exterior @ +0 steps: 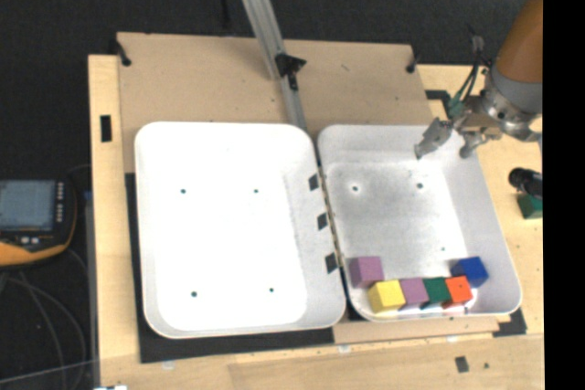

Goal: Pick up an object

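Arm enters from 3 o'clock, orange band above the wrist at the frame's upper right; gripper [450, 142] hangs over the far rim of the right bin [384, 142], toward that bin's 1 o'clock corner; the two fingers [430, 142] stand spread apart, released, with nothing between them.

Objects: all lie in the right bin, crowded along its near wall at roughly 5 to 6 o'clock of the bin, well apart from the gripper; purple block [366, 269] sits alone, slightly farther from the near wall than the row; yellow block [387, 295] just beside it at its 5 o'clock; then running toward 3 o'clock a lilac block [413, 290], a green block [436, 289] and an orange block [458, 289], each touching or nearly touching the next; blue block [470, 269] just behind the orange one, near the bin's right wall.

Left bin [151, 224] lies alongside, its right edge meeting the right bin at black clips; a grey metal rail [260, 14] slants down from 12 o'clock to the bins' junction; a handheld pendant [32, 213] with screen rests at 9 o'clock off the bench.
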